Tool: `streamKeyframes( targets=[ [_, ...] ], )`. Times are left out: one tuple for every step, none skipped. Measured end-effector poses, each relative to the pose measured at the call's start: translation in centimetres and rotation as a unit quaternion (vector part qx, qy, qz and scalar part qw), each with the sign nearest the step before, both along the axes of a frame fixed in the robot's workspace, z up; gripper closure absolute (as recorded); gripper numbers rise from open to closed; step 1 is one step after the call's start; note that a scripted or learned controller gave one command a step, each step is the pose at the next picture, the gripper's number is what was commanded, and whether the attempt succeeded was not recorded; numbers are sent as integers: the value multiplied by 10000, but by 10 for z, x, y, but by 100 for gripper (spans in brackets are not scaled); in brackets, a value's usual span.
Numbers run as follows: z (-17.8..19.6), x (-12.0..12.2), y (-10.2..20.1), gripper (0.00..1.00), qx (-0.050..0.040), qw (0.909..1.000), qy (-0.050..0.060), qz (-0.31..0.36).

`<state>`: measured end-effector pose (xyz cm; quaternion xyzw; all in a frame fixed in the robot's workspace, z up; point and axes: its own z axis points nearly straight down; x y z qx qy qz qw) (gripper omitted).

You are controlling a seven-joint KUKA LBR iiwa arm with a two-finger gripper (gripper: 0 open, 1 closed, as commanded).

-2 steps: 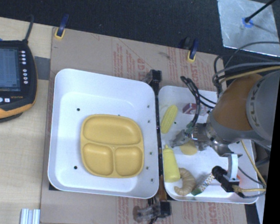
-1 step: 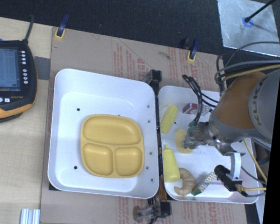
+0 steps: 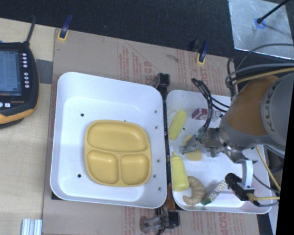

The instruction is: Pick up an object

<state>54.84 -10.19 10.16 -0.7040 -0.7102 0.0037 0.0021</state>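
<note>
The right bin (image 3: 191, 99) holds several toy foods. A corn cob (image 3: 177, 124) lies at its upper left, a yellow bottle-like piece (image 3: 179, 172) along its left wall, and a tan croissant (image 3: 195, 191) at the bottom. A small pale yellow piece (image 3: 194, 156) lies mid-bin, a red and white item (image 3: 200, 114) near the top, and a thin tube (image 3: 214, 193) at the lower right. My gripper (image 3: 195, 145) reaches down into the bin just above the pale yellow piece. The wrist hides its fingers.
The left bin (image 3: 75, 92) carries a yellow divided plate (image 3: 117, 152). A teach pendant (image 3: 5, 83) lies on the bench at far left. Cables loop over the arm (image 3: 254, 109) at the right. Clamps (image 3: 64, 28) hold the cardboard base.
</note>
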Motion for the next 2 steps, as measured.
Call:
streamKeyframes(
  targets=[
    [-10, 38, -18, 0, 12, 10000, -26, -22],
    [-13, 97, -6, 0, -15, 9997, 243, -10]
  ],
)
